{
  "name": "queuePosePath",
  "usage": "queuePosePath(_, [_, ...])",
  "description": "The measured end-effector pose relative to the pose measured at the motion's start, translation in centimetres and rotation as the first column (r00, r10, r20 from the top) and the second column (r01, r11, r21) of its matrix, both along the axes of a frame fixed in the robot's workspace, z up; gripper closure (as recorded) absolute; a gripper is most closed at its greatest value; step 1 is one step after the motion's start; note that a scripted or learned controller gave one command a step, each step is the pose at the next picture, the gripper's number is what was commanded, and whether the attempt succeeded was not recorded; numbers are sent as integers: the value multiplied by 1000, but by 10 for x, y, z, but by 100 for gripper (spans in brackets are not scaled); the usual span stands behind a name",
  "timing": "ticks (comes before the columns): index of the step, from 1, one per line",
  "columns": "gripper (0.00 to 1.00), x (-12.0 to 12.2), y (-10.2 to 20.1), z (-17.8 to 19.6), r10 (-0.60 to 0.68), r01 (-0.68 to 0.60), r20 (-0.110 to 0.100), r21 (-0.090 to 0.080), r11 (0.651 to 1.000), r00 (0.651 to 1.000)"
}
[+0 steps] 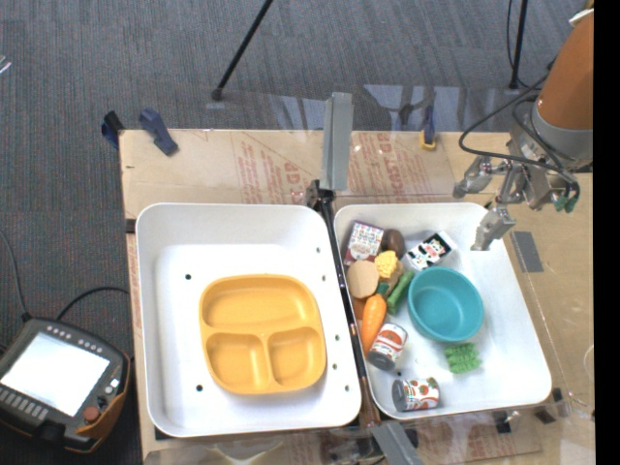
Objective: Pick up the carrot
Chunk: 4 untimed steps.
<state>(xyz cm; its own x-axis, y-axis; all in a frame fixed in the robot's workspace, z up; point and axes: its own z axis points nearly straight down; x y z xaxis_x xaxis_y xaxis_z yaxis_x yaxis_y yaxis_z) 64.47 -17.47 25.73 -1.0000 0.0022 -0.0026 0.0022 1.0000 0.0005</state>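
The carrot [373, 322] is orange with a green top and lies along the left side of the right bin [513, 356], tip pointing to the near edge. It is wedged between a beige round toy [362, 279] and a small can [387, 346]. My gripper [493, 229] hangs over the bin's far right corner, well to the right of the carrot and beyond the teal bowl [446, 304]. Nothing is seen in it.
Around the carrot lie a yellow corn piece [387, 263], a printed box [365, 240], a brown toy [393, 242], a black-and-white item [428, 252], a green piece [463, 358] and a second can [417, 393]. The left bin [165, 260] holds a yellow divided plate [263, 334].
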Motion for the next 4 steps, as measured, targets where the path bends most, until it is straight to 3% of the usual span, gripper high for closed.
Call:
queuePosePath(1, [0, -16, 65, -166, 137, -137, -14, 6, 990, 990])
queuePosePath(2, [0, -42, 90, -166, 19, -19, 4, -5, 1000, 1000])
queuePosePath(3, [0, -97, 81, -167, 17, -17, 6, -2, 1000, 1000])
queuePosePath(4, [0, -114, 84, -160, -295, 295, 41, -3, 955, 955])
